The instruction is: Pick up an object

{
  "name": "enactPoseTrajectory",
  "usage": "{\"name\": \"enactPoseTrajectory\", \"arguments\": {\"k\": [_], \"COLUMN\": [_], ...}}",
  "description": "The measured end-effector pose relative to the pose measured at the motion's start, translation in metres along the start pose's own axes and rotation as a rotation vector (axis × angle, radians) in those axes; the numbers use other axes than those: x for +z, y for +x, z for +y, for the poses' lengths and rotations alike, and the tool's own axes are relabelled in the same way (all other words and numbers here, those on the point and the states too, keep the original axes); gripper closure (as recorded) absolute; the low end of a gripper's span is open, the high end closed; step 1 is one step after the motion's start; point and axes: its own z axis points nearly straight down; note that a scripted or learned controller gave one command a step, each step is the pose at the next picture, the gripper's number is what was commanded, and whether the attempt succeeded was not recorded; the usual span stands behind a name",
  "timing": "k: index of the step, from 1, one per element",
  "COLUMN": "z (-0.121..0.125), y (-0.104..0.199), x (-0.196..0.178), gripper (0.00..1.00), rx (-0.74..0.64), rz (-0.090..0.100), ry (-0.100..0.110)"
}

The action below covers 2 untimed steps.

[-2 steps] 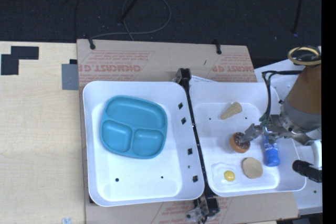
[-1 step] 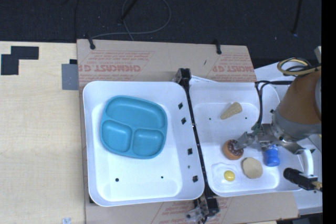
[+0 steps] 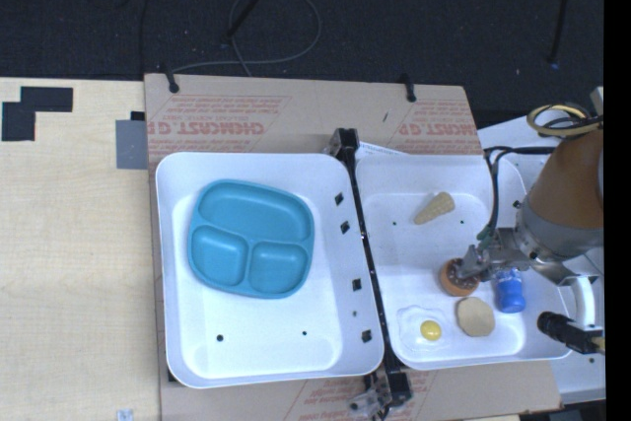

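Jaws [image 3: 471, 263] low in right white bin [image 3: 394, 202], over small round brown doughnut-like toy [image 3: 458, 279]; opening impossible to tell. Likely to slip or knock blue cylinder [image 3: 509, 293] and tan oval piece [image 3: 475, 316] alongside.

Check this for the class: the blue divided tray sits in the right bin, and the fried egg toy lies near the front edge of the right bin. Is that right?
Not quite. The camera view shows the blue divided tray in the left bin, not the right one. The fried egg toy does lie near the front edge of the right bin.
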Motion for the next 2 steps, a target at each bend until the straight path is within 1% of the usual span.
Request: {"name": "enactPoseTrajectory", "arguments": {"k": [1, 2], "z": [-0.004, -0.006], "y": [-0.002, -0.012], "x": [-0.062, -0.11], "gripper": [1.0, 1.0], "rx": [-0.005, -0.004], "rz": [-0.003, -0.004], "ry": [-0.007, -0.008]}}
